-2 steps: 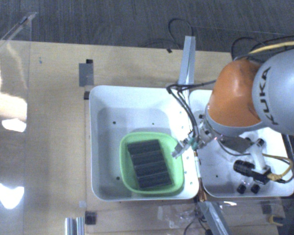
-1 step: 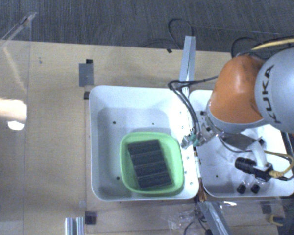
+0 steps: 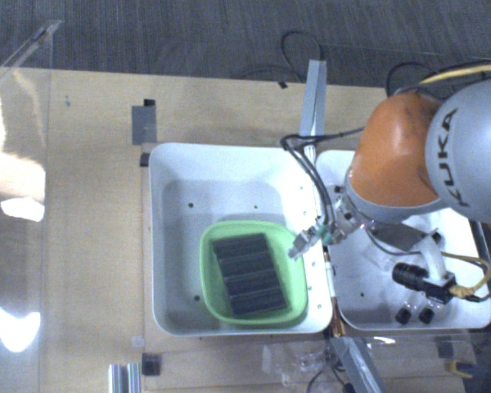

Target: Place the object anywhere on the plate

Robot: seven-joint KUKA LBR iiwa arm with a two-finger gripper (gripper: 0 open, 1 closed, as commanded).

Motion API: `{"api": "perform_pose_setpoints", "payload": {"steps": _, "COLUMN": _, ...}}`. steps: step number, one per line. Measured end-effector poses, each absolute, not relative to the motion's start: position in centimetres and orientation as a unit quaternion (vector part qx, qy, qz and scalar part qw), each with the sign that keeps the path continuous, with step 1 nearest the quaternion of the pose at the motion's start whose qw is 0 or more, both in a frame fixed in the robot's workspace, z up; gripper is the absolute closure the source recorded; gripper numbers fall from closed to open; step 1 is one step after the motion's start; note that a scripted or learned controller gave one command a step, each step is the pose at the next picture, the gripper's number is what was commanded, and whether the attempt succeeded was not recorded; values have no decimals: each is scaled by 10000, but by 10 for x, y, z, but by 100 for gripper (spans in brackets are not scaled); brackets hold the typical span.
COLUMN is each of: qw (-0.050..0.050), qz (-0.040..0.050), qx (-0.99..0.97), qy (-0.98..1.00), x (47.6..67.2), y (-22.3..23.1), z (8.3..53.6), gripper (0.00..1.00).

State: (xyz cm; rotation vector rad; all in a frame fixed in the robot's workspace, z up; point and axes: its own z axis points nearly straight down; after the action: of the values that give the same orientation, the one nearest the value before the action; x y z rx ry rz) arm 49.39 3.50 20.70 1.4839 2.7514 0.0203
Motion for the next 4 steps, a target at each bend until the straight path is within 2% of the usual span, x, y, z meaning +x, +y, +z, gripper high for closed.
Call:
{"api": "perform_pose_setpoints", "payload": {"steps": 1, "qw": 102, "qz": 85, "qx": 4742, "qy": 8803, "x": 496, "y": 35, "z": 218, "gripper": 100}}
{"api": "perform_pose_setpoints", "payload": {"steps": 2, "qw": 102, "qz": 85, "qx": 4745, "qy": 8802, "x": 496, "y": 35, "z": 218, "gripper": 0}}
{"api": "perform_pose_setpoints", "payload": {"steps": 3, "qw": 126, "qz": 105, "qx": 4736, "qy": 8806, "x": 498, "y": 35, "z": 229, "gripper": 100}}
{"api": "perform_pose_setpoints", "payload": {"steps": 4, "qw": 152, "qz": 124, "qx": 4725, "qy": 8811, "x": 500, "y": 35, "z": 240, "gripper": 100}}
